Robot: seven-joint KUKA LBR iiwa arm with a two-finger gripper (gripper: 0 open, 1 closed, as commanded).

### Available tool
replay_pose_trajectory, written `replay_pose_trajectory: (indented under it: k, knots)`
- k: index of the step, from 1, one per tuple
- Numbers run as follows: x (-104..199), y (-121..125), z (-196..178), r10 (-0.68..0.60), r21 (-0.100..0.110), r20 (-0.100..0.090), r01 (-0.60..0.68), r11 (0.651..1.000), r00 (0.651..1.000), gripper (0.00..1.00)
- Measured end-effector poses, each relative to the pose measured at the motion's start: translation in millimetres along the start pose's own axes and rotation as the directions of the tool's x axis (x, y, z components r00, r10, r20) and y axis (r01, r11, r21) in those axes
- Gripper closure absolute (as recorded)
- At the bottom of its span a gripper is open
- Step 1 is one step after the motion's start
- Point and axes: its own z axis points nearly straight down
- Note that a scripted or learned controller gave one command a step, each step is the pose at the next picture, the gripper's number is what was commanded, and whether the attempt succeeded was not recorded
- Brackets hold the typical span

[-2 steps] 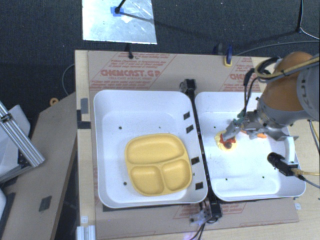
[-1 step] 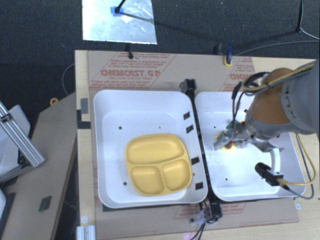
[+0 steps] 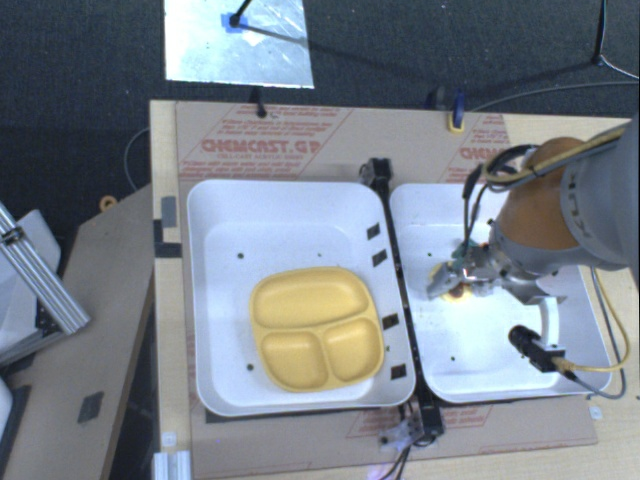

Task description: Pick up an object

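Note:
A yellow tray (image 3: 315, 326) with three compartments lies flat in the left bin (image 3: 225, 218). The arm reaches in from the right over the right bin (image 3: 480, 368), its orange band (image 3: 540, 203) above the wrist. My gripper (image 3: 452, 278) is low over the right bin's left half, near the divider. A small orange-tinted object (image 3: 458, 291) shows right at the gripper's tip; it is too small and too hidden to name, and whether it is held cannot be made out.
A black clamp strip (image 3: 392, 268) runs between the two bins. Cables (image 3: 560, 363) trail from the arm across the right bin's front right corner. A shiny metal sheet (image 3: 238, 28) lies beyond the bench at the back.

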Motion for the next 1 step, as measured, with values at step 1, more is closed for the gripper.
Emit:
replay_pose_trajectory:
  k: [1]
  knots:
    - [-0.4, 1.5, -12.1, 0.000, -0.005, 0.001, 0.000, 1.000, 1.000, 1.00]
